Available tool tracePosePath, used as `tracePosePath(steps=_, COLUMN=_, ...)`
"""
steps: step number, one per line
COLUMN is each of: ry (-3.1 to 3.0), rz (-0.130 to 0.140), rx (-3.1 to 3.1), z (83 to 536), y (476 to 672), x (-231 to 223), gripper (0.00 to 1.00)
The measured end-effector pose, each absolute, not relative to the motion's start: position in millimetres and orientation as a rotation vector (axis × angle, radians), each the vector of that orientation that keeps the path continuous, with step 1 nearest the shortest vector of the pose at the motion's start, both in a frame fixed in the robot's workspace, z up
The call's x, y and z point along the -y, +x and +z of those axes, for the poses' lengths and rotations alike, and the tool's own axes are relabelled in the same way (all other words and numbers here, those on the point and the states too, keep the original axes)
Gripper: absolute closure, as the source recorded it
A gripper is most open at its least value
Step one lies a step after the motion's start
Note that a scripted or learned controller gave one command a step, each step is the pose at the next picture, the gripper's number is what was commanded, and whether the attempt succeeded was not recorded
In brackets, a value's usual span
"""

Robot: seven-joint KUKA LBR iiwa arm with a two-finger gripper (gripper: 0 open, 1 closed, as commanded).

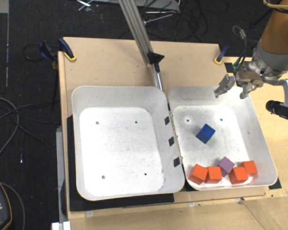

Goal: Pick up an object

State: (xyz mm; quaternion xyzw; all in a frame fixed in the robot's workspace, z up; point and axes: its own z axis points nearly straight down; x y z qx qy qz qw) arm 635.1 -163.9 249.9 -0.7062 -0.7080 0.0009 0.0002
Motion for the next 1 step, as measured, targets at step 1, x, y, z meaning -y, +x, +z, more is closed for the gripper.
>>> tracePosePath(steps=1, ry=-2.216, rz=0.008, rx=2.217, z=135.5, y=616.7, x=147.2, gripper=0.0)
